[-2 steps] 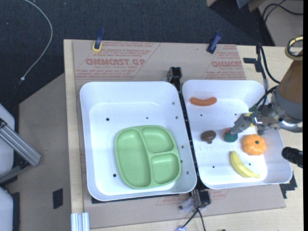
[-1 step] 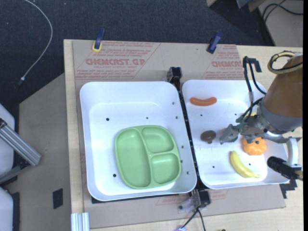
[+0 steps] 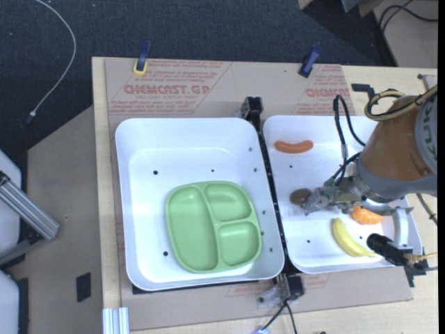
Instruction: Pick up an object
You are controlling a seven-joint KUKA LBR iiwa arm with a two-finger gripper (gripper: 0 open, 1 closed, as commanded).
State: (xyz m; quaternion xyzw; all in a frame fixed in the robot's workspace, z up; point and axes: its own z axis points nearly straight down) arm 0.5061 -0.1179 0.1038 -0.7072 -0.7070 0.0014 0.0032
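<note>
Now | tool (image 3: 314, 202) grip unreadable | banana (image 3: 350, 238) long axis diagonal | sausage (image 3: 293, 145) crosswise

Pincer (image 3: 311, 200) beside brown object (image 3: 300, 196) in right bin (image 3: 306, 252).

The left white bin (image 3: 132, 158) holds a green divided plate (image 3: 212, 225) with three compartments, lying toward its front; both bins rest on a brown cardboard sheet (image 3: 181, 85) printed with red lettering; a yellow-tipped clamp (image 3: 142, 60) and a blue clamp (image 3: 309, 61) grip its far edge; a white cable (image 3: 59, 19) curves over the dark carpet (image 3: 195, 12) beyond.
</note>
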